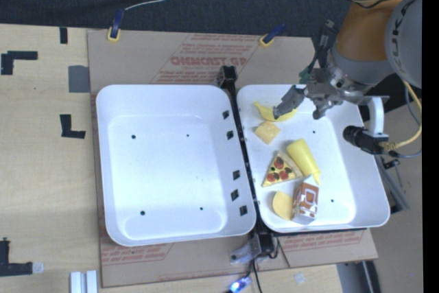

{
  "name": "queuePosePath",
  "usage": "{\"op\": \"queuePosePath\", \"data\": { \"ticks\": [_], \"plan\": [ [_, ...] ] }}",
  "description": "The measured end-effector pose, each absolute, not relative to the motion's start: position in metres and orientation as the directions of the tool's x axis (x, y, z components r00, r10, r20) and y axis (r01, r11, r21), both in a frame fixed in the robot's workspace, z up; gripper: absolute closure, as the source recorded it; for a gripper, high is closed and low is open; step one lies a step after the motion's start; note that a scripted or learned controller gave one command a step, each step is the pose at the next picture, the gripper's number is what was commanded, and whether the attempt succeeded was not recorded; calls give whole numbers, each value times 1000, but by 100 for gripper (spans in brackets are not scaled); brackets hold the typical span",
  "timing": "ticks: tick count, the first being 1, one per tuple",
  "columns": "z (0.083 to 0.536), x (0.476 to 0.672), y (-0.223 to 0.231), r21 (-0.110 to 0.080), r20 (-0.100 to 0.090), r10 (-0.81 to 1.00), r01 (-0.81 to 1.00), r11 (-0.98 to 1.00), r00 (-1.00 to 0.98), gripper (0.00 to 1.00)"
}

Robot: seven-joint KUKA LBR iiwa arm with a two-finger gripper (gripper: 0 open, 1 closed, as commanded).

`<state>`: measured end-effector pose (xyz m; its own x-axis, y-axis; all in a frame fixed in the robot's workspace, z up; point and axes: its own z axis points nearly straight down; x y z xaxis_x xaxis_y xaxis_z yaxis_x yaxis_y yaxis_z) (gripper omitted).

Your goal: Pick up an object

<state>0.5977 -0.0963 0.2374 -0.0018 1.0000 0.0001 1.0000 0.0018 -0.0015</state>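
Right white plastic bin (pixel 357 213) holds a pale yellow cube (pixel 267 132), yellow cylinder (pixel 302 156), pizza-slice toy (pixel 280 170), yellow disc (pixel 281 204) and small printed carton (pixel 306 202). Two-finger gripper (pixel 304 105) spread open, nothing held; left finger touches curved yellow banana-like piece (pixel 269 112), cube just below.

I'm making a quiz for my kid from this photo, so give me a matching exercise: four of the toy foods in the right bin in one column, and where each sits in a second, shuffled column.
Things:
1. pizza slice
2. banana
3. small carton
4. yellow block

Places:
A. near the bin's front edge, beside a yellow disc
B. near the bin's back, beside the gripper
C. middle of the bin, just left of the yellow cylinder
D. just in front of the banana

Pairs: 1-C, 2-B, 3-A, 4-D
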Motion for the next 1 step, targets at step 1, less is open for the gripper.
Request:
{"op": "queuePosePath", "data": {
  "ticks": [1],
  "plan": [
    [162, 517, -137, -13, 2, 1000, 1000, -6, 6, 0]
  ]
}}
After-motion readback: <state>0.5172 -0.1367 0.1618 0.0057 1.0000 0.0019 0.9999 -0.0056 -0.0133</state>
